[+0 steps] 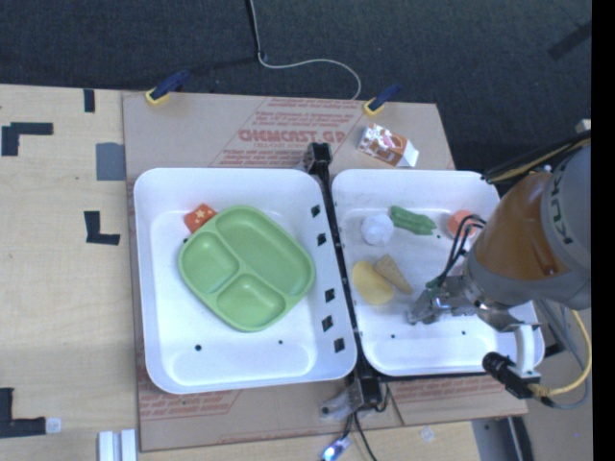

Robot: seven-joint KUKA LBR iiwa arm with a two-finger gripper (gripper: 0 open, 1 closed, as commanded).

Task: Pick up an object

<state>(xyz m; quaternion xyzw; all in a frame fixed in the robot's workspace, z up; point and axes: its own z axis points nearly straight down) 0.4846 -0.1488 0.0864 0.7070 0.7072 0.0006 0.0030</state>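
Note:
My gripper (423,312) hangs low in the right bin (423,353), just right of a yellow round piece (371,285) and a tan wedge (393,272). Farther back in that bin lie a green pod-shaped toy (412,221), a white round object (377,228) and an orange item (459,223) partly hidden behind the arm. Nothing shows between the gripper's tips. The left bin (163,353) holds a green divided plate (246,267) with a small red-orange block (200,217) at its back left corner.
The grey arm with its orange band (524,243) covers the right bin's right side. A black divider with clips (332,257) runs between the bins. A small printed packet (387,145) lies on the cardboard behind the right bin. A cable (288,60) trails at the back.

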